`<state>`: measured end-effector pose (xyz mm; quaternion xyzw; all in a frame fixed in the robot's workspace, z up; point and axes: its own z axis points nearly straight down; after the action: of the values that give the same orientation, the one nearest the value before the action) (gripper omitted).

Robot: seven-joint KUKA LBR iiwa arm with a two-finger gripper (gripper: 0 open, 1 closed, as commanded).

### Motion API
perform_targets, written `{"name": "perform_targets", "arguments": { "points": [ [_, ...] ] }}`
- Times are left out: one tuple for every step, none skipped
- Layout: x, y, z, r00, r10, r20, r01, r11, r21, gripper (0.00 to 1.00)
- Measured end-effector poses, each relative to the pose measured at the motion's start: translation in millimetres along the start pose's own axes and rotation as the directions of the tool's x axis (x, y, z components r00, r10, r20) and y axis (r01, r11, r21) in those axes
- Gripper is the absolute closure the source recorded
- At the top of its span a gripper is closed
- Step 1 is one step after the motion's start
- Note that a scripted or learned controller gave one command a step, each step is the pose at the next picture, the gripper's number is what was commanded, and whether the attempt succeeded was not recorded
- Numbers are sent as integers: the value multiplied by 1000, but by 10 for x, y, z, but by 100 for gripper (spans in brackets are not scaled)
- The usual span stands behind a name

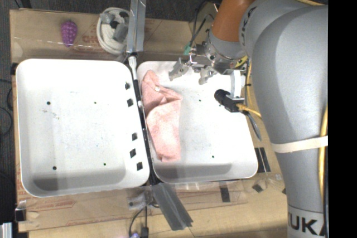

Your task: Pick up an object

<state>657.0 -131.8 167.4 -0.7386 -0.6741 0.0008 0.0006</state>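
Pink terry cloth is the one thing lying in the bins: a single towel, crumpled along the left wall of the right bin, its upper end bunched and folded over. There are two white bins; the left bin sits beside the right one, with a row of small black clips between them. My end effector hangs over the top edge of the right bin, just up and right of the towel's upper end, apart from it. Its two fingers stand spread, with nothing between them. On the cardboard surface behind the left bin I count one small purple object, like a bunch of grapes, and one white coil of rope or cable; what lies inside it is hard to make out. My grey arm covers the right side of the right bin, and a black part by my wrist is not clear to me.
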Motion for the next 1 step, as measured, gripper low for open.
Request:
{"name": "perform_targets", "arguments": {
  "points": [
    [177, -47, 774, 991, -131, -1, 131, 991, 3, 0]
  ]
}}
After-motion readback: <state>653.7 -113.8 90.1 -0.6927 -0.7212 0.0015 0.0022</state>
